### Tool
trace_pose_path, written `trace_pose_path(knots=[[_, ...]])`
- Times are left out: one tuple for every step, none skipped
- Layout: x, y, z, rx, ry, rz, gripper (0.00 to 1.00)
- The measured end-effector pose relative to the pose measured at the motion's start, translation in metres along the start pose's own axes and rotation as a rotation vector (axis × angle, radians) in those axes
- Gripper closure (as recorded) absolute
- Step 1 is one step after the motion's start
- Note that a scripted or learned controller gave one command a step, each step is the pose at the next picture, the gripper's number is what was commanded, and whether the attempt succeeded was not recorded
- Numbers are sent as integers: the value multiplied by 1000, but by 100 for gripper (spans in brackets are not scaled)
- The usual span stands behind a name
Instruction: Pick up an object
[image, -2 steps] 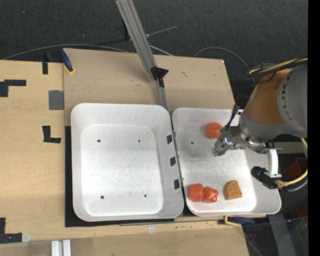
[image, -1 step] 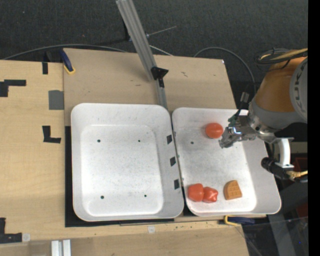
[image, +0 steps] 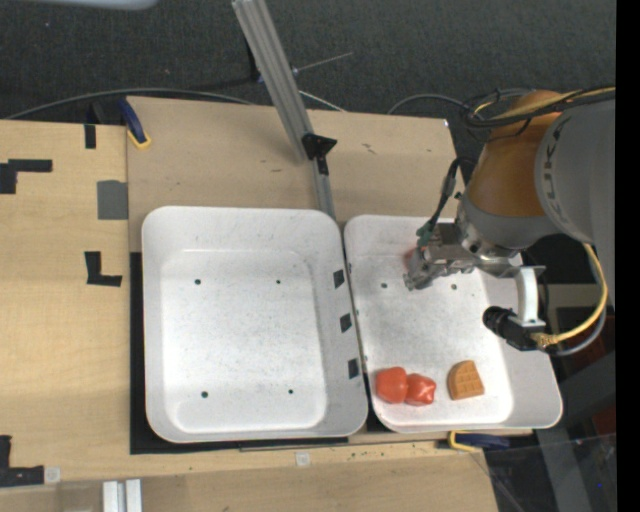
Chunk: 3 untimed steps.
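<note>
My gripper (image: 428, 265) hangs over the upper part of the right bin (image: 440, 320), with the grey arm and its orange band reaching in from the right. A small red patch (image: 410, 258) shows against the gripper's left side; what it is remains unclear. Along the right bin's front edge lie two red pieces (image: 392, 384) (image: 421, 390) touching each other. A tan waffle-like piece (image: 465, 380) sits just right of them. These three lie well below the gripper, apart from it.
The left bin (image: 240, 320) stands beside the right one, their rims meeting in the middle. A slanted metal pole (image: 290, 95) runs down from the top to the bins' back edge. A black cable fitting (image: 505, 325) hangs off the arm over the right bin's right side.
</note>
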<state>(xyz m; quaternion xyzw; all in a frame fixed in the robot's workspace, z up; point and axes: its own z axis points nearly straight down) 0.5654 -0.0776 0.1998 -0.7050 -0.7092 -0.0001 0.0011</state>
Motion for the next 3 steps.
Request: trace_pose_path(knots=[[52, 16, 6, 0, 0, -1, 100], [96, 32, -9, -2, 0, -1, 100], [149, 47, -22, -2, 0, -1, 100]])
